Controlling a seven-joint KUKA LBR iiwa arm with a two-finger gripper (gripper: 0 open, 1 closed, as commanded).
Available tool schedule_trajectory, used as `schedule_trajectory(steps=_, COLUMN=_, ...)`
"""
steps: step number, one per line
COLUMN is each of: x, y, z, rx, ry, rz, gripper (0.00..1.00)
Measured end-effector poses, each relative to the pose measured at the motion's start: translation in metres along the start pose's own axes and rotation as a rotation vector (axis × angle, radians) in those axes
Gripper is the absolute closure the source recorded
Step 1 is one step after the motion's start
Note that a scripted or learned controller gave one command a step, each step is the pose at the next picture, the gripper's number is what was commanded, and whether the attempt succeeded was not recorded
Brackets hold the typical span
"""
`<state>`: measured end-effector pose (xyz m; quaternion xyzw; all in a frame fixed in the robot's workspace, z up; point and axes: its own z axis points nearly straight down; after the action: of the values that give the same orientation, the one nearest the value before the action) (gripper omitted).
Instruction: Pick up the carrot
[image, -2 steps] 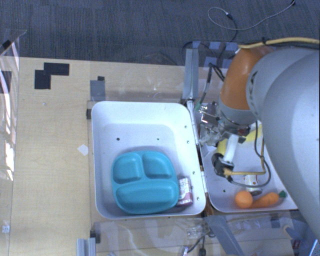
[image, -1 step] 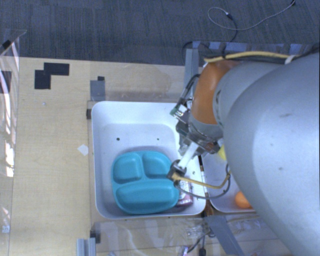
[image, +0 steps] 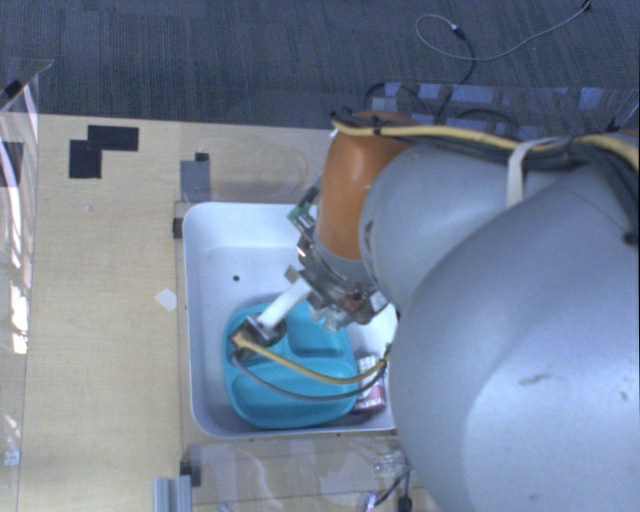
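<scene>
My gripper (image: 336, 312) hangs low inside the left white bin (image: 215, 250), just above the back edge of a turquoise plastic thing (image: 285, 398) that lies in the bin's front half. The grey arm with its orange band (image: 345, 195) reaches in from the right. It hides the bin's right side and whatever lies under the gripper.
A small dark red thing (image: 372, 398) peeks out at the bin's front right corner, beside the turquoise thing. The bin's back left floor (image: 230, 260) is bare white. Wooden bench (image: 100, 300) extends to the left, with black tape marks (image: 100, 150) at the back.
</scene>
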<state>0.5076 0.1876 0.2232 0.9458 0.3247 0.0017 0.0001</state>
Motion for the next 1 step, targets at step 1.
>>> schedule_trajectory(steps=1, x=-0.0001, y=0.0, z=0.0001, rx=0.0, ry=0.0, rz=0.0, gripper=0.0)
